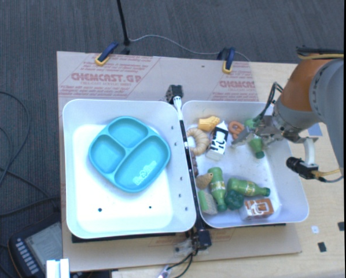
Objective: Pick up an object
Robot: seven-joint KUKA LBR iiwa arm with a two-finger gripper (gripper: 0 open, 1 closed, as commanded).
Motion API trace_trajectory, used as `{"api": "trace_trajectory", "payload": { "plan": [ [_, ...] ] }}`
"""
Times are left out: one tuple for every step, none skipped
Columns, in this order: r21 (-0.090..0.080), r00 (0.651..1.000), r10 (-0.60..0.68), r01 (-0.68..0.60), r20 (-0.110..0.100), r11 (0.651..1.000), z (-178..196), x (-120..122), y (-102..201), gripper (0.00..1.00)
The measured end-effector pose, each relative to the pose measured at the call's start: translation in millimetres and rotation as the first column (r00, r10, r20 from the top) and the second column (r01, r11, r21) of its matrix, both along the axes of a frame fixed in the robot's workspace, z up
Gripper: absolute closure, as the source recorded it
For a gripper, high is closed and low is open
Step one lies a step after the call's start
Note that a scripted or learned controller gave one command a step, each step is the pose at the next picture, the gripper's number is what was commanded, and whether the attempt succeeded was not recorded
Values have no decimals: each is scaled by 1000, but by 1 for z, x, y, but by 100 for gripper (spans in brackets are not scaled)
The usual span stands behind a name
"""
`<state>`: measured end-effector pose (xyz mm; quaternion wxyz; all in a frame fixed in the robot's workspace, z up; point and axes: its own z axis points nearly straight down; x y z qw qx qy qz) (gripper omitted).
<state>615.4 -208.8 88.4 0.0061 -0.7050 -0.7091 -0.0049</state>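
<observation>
Right of centre, the gripper (255,136) reaches into the right bin (289,213), low over a small green toy (257,148); whether the jaws grip it I cannot tell; other toys crowd the lower part of the bin.

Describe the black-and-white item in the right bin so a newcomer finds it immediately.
Start at the right white bin, then go to its upper-left corner beside the divider. The small black-and-white carton lies there between a tan croissant-shaped toy and an orange pretzel-shaped piece; no neighbour shares its colours.
</observation>
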Motion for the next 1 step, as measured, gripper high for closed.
{"api": "trace_trajectory", "payload": {
  "plan": [
    [-17,1000,1,-1,10,1000,10,1,-5,100]
  ]
}}
